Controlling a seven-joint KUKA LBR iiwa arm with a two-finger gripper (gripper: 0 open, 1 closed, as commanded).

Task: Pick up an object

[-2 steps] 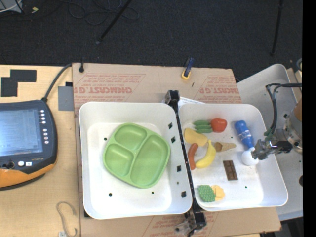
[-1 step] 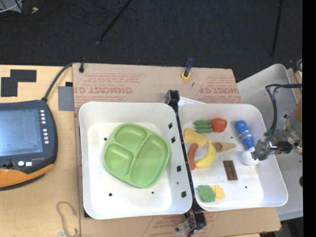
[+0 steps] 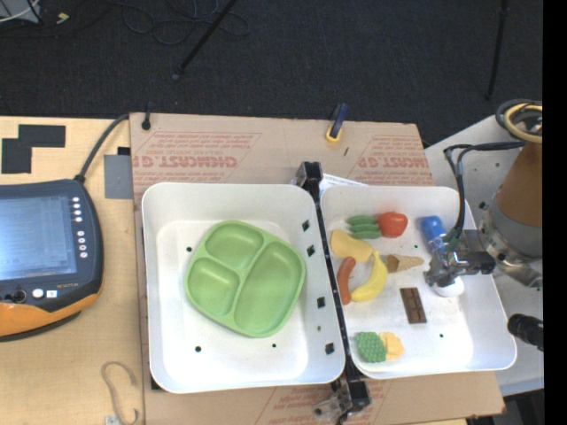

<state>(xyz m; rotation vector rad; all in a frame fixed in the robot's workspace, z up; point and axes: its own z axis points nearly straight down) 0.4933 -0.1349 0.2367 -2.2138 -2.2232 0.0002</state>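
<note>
Just beside claw [image 3: 443, 273]: blue cylinder [image 3: 431, 231]

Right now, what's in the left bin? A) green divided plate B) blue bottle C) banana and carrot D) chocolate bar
A: the green divided plate lies alone in the left bin, while the banana, the chocolate bar and the blue bottle all lie in the right bin.

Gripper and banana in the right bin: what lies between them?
In the camera view, a tan cone-shaped piece lies between the gripper and the banana; the brown bar sits just below that line.
</note>
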